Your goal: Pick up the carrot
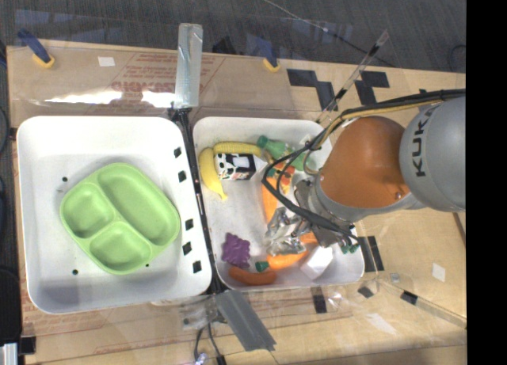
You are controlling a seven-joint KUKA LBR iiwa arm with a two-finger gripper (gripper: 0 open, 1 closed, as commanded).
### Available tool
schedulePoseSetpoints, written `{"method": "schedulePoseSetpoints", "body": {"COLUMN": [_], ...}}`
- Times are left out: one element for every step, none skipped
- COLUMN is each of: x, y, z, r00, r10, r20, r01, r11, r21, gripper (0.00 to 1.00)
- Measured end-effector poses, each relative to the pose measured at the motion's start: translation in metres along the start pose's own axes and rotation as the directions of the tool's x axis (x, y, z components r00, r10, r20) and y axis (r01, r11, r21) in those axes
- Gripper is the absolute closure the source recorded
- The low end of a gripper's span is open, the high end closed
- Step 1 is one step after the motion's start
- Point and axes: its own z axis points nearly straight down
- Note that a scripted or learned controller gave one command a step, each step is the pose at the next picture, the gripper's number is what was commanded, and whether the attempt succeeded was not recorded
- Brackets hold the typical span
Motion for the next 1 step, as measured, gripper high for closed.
{"method": "schedulePoseSetpoints", "body": {"x": [-0.0076], "y": [0.034], "z": [0.0147], "r00": [0.99], "r10": [0.143], "r20": [0.003], "r01": [-0.143], "r11": [0.99], "r21": [0.001], "gripper": [1.0]}}
